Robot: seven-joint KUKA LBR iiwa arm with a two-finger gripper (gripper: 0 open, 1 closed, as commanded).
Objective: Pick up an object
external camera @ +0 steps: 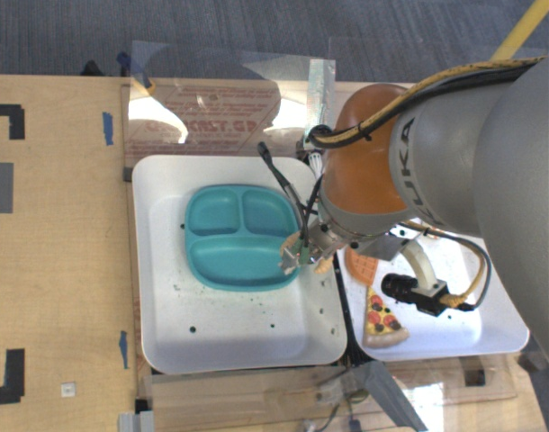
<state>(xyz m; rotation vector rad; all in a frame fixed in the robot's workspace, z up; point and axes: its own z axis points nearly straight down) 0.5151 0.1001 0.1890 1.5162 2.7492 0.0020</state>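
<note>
A tan tabletop (58, 241) fills the left side of the camera view, marked with black angular shapes (9, 120) and short strips of blue tape (107, 129). Grey carpeted floor (256, 16) runs along the top. Behind the bins lies a clear plastic sheet (202, 120) with faded red lettering. The left bin (238, 331) holds a teal divided plate (238, 237), lying flat in its upper middle, and a few small dark specks dot the bin's floor below the plate. The right bin (454, 331), just beside it, holds a toy pizza slice (382, 318) near its front left corner. The grey arm (472, 151) reaches in from the right above the right bin, and its orange band (369, 165) sits over the wall between the two bins. The pincer (301, 255) points down at the right rim of the teal plate, close to or touching it. At this size, whether the pincer is wide or narrow cannot be told.
</note>
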